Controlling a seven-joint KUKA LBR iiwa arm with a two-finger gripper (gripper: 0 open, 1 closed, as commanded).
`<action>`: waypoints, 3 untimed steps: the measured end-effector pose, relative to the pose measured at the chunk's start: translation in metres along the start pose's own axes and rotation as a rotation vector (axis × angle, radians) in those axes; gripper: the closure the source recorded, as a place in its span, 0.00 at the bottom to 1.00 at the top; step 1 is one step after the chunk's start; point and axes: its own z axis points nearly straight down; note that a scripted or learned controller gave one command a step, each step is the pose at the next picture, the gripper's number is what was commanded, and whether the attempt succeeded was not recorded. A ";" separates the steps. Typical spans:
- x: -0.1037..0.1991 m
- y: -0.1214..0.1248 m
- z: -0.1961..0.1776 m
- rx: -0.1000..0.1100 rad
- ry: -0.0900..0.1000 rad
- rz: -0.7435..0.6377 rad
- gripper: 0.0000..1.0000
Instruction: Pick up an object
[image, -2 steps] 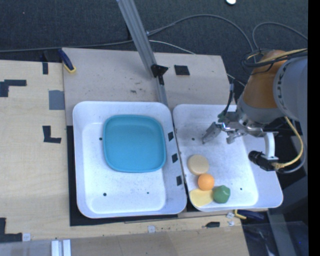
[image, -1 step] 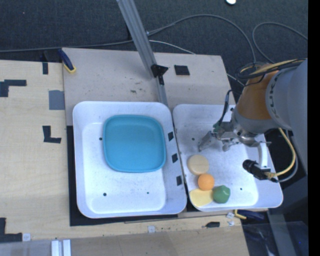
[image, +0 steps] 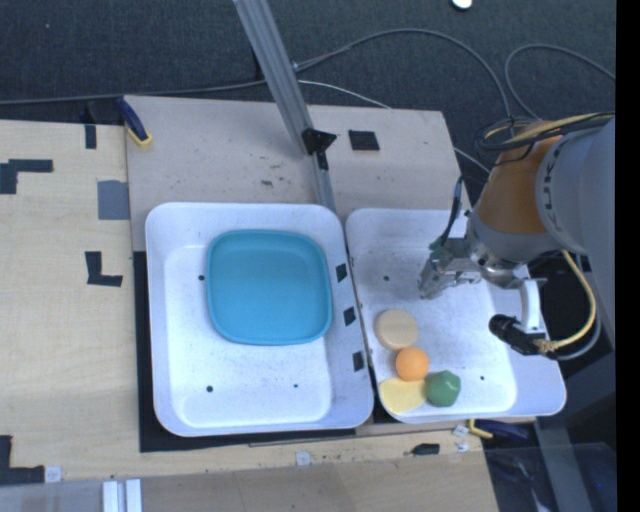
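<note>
Hovering over the right bin (image: 520, 395), my claw (image: 432, 285) hides its finger state. Beige disc (image: 396, 328), orange ball (image: 411, 363), green ball (image: 442, 387) and yellow piece (image: 400, 397) crowd the near edge; I should centre over the outermost disc.

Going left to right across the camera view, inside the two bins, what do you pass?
Left bin with the blue plate → right bin → beige round piece → orange ball → green ball; the gripper hangs above them.
</note>
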 end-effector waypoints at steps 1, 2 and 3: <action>0.004 0.010 -0.051 -0.003 0.000 0.000 1.00; 0.004 0.012 -0.093 -0.002 0.000 0.001 1.00; 0.004 0.013 -0.144 -0.003 -0.001 0.001 1.00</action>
